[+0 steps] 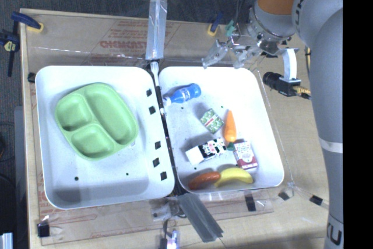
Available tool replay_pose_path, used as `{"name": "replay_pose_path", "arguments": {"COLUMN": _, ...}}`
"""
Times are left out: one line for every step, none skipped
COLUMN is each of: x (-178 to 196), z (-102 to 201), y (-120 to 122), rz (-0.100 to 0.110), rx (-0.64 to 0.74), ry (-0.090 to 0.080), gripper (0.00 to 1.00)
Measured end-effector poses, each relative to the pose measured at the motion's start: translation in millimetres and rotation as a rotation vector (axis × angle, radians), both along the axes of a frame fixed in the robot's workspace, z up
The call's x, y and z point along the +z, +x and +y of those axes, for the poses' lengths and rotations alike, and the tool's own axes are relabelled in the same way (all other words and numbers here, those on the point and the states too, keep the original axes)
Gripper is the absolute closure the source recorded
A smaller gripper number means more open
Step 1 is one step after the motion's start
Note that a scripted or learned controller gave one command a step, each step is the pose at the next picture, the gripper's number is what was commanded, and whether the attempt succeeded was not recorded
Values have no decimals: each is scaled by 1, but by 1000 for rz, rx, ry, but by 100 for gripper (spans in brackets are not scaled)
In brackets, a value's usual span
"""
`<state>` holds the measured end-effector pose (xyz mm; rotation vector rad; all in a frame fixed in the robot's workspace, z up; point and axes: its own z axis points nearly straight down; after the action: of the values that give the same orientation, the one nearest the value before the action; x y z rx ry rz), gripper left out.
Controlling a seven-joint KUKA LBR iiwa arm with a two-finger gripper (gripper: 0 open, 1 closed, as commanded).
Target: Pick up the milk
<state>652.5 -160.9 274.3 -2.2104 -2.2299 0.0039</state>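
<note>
Right bin [265, 119] | milk [206, 150] centre | hand [224, 57] above far rim, apart

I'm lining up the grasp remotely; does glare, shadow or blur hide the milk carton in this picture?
Camera view: light is even and soft, and the milk carton reads clearly, cow pattern legible. Faint shadows hug the right bin walls. The gripper near the bin's far rim looks slightly smeared. Mild sheen on the bench's clear sheeting.
</note>
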Motion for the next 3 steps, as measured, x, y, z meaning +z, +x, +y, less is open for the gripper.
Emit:
{"name": "replay_pose_path", "arguments": {"x": -120, "z": 24, "y": -98, "rz": 1, "rx": 182, "ry": 1, "gripper": 0}}
{"name": "replay_pose_path", "arguments": {"x": -184, "z": 7, "y": -154, "rz": 0, "rx": 30, "ry": 1, "gripper": 0}}
{"name": "replay_pose_path", "arguments": {"x": -183, "z": -46, "y": -174, "rz": -2, "rx": 127, "ry": 8, "gripper": 0}}
